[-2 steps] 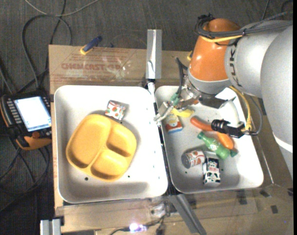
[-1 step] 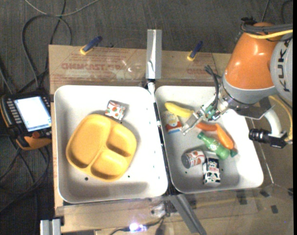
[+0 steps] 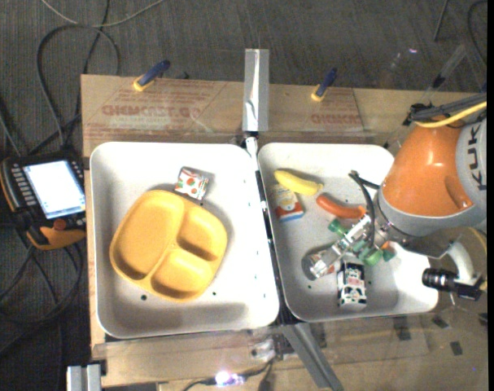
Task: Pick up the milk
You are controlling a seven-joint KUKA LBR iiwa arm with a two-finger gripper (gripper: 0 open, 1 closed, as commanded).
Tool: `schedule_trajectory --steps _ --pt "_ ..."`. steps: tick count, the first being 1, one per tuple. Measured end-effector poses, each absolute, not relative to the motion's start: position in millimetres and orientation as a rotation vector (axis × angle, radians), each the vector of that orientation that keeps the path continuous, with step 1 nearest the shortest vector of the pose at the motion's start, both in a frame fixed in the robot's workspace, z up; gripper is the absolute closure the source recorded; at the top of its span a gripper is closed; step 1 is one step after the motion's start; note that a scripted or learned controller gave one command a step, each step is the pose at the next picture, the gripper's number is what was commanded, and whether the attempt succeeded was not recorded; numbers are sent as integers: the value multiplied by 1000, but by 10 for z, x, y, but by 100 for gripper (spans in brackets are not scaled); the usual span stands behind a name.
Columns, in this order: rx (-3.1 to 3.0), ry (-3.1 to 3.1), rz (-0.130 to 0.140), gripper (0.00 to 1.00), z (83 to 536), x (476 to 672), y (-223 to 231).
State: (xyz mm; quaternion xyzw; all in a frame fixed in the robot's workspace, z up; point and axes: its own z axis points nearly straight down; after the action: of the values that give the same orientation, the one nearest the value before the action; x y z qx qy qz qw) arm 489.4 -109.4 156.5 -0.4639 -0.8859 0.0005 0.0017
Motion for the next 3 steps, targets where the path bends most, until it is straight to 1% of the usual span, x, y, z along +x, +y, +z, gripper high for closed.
schedule_trajectory --steps 1,2,3 --pt "-1323 -2848 -2 0 2097 4839 -947" --pt "-1343 -2837 3 0 1691 4980 -1247" --pt "-1240 -2885 3 0 1512 4887 -1403"
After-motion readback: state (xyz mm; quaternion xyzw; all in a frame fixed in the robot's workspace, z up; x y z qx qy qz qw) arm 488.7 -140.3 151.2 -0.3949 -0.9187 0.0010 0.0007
